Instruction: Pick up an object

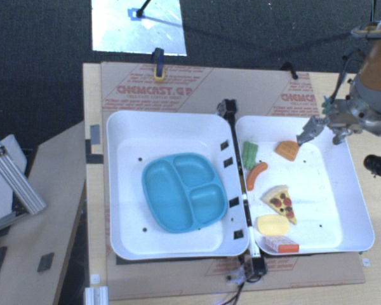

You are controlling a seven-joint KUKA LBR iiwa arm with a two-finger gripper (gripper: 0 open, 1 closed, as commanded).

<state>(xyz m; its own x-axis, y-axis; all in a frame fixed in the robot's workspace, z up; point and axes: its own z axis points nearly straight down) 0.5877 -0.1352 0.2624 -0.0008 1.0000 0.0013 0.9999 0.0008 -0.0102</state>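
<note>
Two bins: left bin (124,170) and right bin (343,196) sit side by side on the bench, touching along a black-clipped seam.
Left bin contents: blue tray (184,191) with three compartments, lying near the middle, nothing seen in it.
Right bin contents: six toy foods, all in its left half.
Bread (287,150): orange-brown piece near the bin's far edge, resting on the floor of the bin.
Green piece (249,154): beside the seam, left of the bread and apart from it.
Sausage (256,174): orange-red, just below the green piece, slanted.
Pizza (280,202): wedge with red dots, nearer the camera than the sausage.
Yellow piece (273,225): just below the pizza, close to touching.
Box (279,245): small red and white carton at the near edge, just beside the yellow piece.
Arm: enters from the right, over the far right corner of the right bin.
Gripper (308,133): tip points down and left, just beside the bread's upper right edge; contact cannot be judged.
Gripper state: cannot tell.
Bread relative to gripper: immediately left of and below the tip, not seen lifted.
</note>
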